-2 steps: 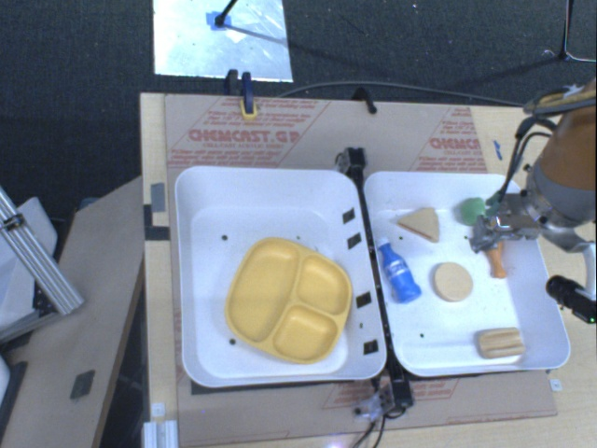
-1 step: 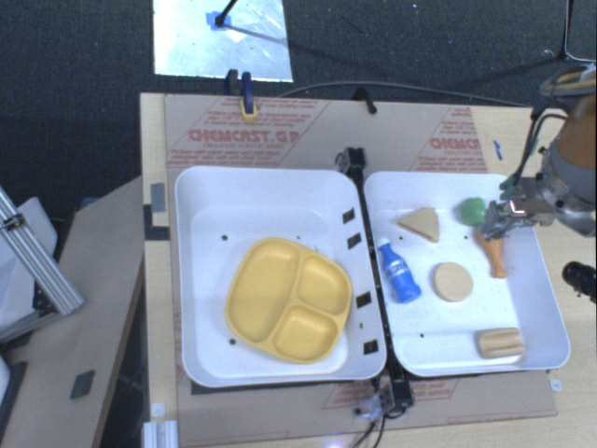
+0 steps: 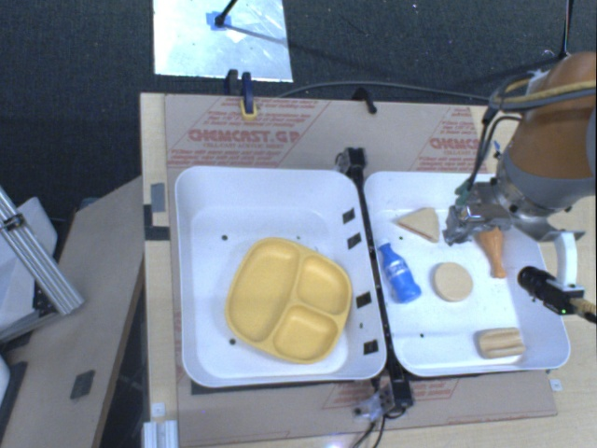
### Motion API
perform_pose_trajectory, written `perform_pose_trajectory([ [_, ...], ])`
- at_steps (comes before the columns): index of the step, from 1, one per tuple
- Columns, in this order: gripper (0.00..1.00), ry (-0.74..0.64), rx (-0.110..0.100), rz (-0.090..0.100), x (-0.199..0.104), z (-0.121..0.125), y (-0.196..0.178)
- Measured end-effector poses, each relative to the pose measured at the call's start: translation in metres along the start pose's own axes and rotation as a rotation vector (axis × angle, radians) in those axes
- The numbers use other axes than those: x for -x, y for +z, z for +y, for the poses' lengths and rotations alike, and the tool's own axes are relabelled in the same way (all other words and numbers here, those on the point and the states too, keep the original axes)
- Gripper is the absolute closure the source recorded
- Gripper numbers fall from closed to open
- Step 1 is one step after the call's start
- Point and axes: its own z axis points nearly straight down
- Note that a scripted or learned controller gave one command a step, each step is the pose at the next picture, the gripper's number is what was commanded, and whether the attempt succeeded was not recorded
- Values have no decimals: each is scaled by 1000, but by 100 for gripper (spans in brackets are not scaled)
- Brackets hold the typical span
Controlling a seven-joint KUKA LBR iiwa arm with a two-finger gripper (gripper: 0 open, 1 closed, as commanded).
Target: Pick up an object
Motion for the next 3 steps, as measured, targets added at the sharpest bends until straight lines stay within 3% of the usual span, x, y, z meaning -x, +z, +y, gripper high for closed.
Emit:
perform_pose_trajectory([
  [1,100,-1,0,1,-55,7,-3],
  [3,100,0,-2,0,-156,6,26],
])
